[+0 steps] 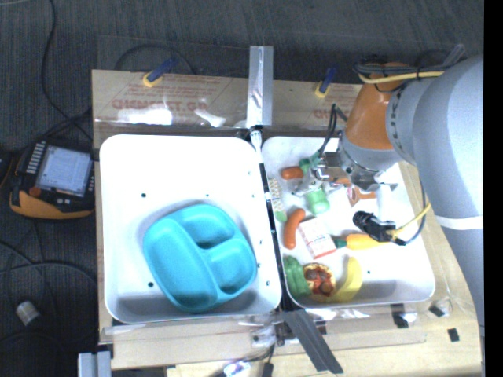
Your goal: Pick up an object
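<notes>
My gripper (328, 171) hangs low over the far part of the right bin (416, 281), under the orange band of the arm. Just left of it lies a small red-orange toy (291, 173), and a green toy (317, 203) sits right below it. Nearer the front are an orange sausage (291, 228), a white and red box (317, 239), a yellow-orange piece (363, 242), a banana (351, 280), a red and yellow piece (317, 276) and a dark green piece (292, 271). I see nothing held in the gripper.
The left bin (126, 171) holds a blue divided plate (200, 255). The big grey arm (452, 140) covers the right bin's right side. A black cable end (371, 224) hangs by the yellow-orange piece. A handheld screen (55, 175) lies off the bench at left.
</notes>
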Action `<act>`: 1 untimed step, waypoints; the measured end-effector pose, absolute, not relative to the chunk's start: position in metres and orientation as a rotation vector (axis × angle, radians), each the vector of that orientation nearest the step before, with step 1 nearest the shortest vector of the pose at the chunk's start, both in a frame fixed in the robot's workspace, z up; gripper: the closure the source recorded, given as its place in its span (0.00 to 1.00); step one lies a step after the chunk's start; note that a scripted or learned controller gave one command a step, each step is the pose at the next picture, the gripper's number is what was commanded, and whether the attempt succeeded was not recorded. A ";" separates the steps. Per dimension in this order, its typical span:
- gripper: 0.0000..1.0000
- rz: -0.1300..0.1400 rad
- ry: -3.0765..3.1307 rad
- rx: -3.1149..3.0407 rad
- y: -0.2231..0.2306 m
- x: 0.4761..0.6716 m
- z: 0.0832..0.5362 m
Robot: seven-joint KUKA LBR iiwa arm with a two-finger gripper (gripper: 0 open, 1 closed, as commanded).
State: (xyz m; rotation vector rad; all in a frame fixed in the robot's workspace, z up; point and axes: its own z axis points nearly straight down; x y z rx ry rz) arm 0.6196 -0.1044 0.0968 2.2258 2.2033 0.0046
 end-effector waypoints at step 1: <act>1.00 -0.008 2.287 2.158 -0.045 0.633 0.180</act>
